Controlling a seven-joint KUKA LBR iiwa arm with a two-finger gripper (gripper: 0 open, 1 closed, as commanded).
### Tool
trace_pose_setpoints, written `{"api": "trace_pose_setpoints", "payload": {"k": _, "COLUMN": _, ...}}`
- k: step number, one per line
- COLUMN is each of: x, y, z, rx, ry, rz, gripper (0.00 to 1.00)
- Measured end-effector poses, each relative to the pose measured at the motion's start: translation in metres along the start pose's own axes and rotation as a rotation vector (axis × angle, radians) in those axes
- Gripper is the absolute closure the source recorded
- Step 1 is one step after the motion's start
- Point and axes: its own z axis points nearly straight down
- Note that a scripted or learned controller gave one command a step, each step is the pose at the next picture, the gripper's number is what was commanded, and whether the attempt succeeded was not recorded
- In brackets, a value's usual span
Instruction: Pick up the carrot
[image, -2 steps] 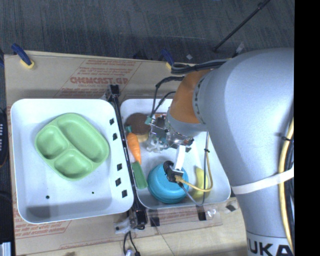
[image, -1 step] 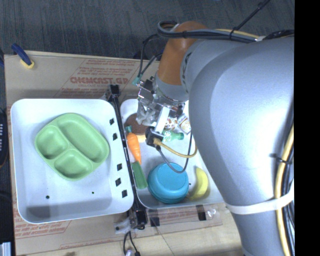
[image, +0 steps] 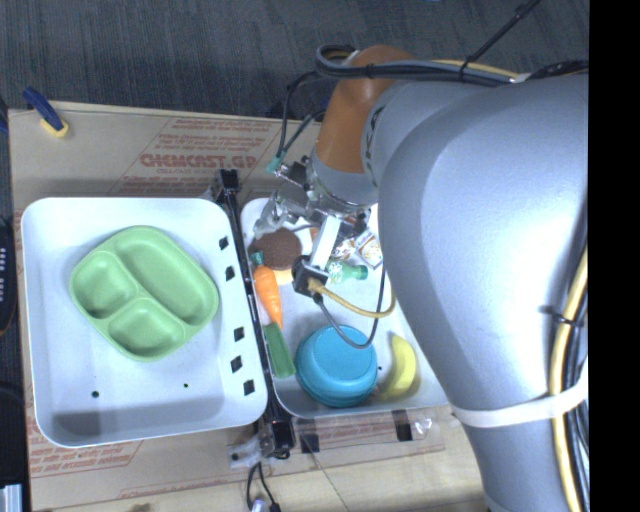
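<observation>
Watching the arm (image: 480, 200) loom over the right bin (image: 350, 410), I cannot tell if the claw (image: 292, 225) is spread or pressed together. With the blue bowl (image: 338, 365) close by and the carrot (image: 267, 293) tight along the bin's left wall, I fear clipping that wall.

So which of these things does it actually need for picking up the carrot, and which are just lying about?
For the job:
carrot, in the right-hand bin
gripper, over that bin's far end

Just lying about:
blue bowl
banana
brown round thing
green divided plate, in the left-hand bin
</observation>
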Motion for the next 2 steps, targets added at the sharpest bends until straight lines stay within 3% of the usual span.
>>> {"api": "trace_pose_setpoints", "payload": {"k": 1, "x": 0.014, "y": -0.022, "z": 0.002, "rx": 0.004, "ry": -0.002, "rz": -0.105, "gripper": 0.0}}
{"api": "trace_pose_setpoints", "payload": {"k": 2, "x": 0.01, "y": -0.048, "z": 0.003, "rx": 0.005, "ry": -0.006, "rz": 0.022, "gripper": 0.0}}
